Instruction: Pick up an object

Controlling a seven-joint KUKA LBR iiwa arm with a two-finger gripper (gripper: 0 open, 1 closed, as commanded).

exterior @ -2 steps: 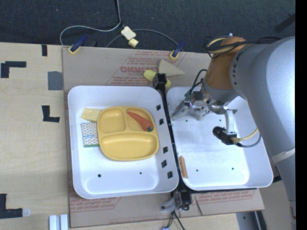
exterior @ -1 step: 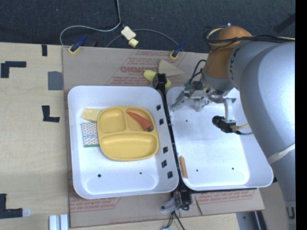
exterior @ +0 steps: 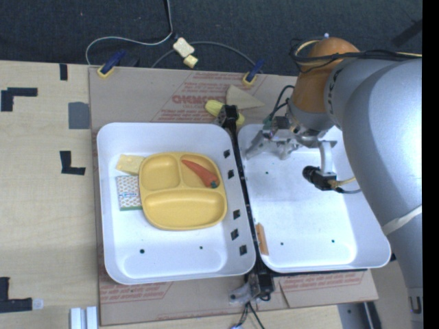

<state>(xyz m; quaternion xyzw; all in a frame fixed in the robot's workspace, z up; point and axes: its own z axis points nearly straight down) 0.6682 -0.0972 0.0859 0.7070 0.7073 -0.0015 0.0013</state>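
Grey arm [exterior: 384, 136] overhangs the right bin [exterior: 309, 252]; gripper [exterior: 274, 141] at its far-left corner, finger state indeterminate. Nearest object, orange carrot [exterior: 201, 172], lies leftward on the yellow plate [exterior: 184, 211], left bin [exterior: 164, 262] centre, axis diagonal.

Dark carpet [exterior: 288, 19] (cables [exterior: 164, 19] trailing) behind wooden bench [exterior: 41, 204].

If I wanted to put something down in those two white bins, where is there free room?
The right bin has bare floor from the gripper forward to its front rim. In the left bin, a strip is free in front of the yellow tray; its middle is crowded.
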